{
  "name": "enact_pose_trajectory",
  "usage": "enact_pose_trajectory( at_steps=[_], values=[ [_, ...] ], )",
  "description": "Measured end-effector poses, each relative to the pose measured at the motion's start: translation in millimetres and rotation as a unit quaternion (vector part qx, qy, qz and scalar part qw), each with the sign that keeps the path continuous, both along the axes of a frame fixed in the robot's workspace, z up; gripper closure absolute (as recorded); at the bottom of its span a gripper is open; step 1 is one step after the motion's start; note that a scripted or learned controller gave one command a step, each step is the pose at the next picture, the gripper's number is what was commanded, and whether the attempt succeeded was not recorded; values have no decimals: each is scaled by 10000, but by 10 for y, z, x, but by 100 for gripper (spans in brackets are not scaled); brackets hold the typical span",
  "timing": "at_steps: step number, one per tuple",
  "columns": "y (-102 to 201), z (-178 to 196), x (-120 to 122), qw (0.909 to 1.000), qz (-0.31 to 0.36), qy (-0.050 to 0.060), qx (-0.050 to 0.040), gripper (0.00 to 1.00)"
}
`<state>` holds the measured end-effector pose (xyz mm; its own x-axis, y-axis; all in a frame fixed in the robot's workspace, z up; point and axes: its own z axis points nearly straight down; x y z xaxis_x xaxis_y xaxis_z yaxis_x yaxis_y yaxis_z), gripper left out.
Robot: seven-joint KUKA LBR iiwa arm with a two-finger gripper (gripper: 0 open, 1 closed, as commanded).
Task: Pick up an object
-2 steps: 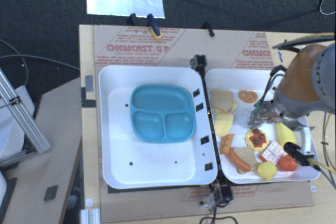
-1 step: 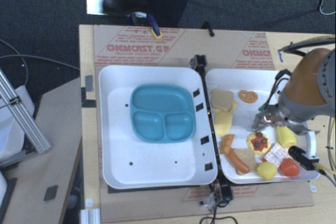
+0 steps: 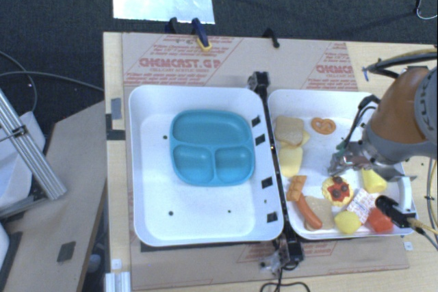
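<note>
Camera view: arm's wrist hides the fingers (image 3: 340, 162) above the pizza slice (image 3: 337, 191); their state cannot be told.

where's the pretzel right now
The pretzel lies in the right bin, near its far wall, just right of the bread slice and up-left of the gripper.

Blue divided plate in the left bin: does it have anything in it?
Empty. The blue divided plate lies flat in the left bin, and all three compartments show bare blue.
</note>
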<state>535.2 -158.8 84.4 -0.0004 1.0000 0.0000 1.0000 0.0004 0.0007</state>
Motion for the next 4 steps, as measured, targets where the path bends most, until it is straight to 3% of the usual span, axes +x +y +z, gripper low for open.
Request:
enact_pose_trajectory(
  at_steps=[1,2,3,4],
  values=[
    [135,0,-64,10000,19,1,0,100],
    [412,6,483,10000,26,-22,-2,100],
    [683,-1,489,10000,26,-1,2,100],
    [1659,1025,-533,10000,43,24,15,100]
  ],
)
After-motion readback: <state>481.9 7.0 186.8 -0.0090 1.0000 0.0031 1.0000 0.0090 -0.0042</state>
